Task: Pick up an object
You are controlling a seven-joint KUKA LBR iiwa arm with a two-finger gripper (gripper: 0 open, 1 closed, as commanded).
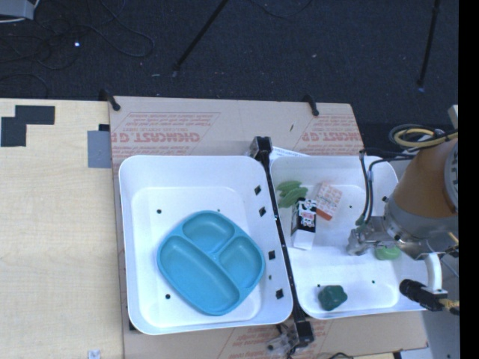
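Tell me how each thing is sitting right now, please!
blue plate: lying flat, right way up, in the left bin.
small carton: in the right bin, by the divider.
green leafy thing: lying flat behind the carton.
clear packet: lying flat.
dark green lump: resting near the front wall.
light green piece: beside the gripper.
gripper: low in the right bin.

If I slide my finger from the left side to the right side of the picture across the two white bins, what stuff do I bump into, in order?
Blue divided plate → green leafy thing → small black-and-white carton → dark green lump → end effector → small light green piece.
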